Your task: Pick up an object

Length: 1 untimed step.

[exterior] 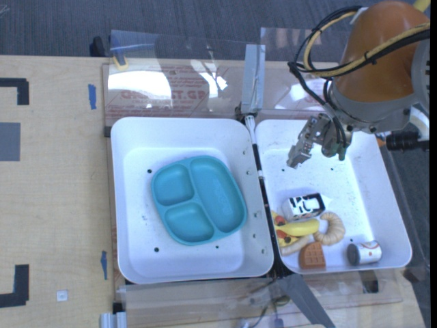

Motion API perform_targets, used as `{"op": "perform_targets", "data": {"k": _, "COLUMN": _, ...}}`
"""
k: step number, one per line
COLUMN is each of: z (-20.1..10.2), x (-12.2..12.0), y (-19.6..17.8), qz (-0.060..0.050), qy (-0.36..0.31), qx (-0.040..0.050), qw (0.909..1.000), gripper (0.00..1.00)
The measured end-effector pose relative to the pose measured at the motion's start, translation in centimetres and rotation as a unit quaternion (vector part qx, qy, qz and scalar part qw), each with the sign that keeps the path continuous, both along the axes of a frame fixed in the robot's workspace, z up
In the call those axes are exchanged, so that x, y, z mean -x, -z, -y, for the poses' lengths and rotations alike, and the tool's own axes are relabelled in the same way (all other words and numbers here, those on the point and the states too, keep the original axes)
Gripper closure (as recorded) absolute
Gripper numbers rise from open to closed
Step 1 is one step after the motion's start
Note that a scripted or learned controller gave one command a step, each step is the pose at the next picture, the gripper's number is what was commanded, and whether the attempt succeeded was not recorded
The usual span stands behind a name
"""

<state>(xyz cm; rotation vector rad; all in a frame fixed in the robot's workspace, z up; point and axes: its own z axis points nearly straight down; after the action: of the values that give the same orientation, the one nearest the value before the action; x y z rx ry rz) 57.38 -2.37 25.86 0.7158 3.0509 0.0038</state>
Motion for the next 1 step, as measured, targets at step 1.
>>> {"op": "perform_targets", "data": {"k": 1, "z": -0.71, "x": -2.80, "y": -0.74, "qz": -0.001, "qy": 0.120, "qx": -0.0005, "qw": 0.9928, "gripper": 1.00}}
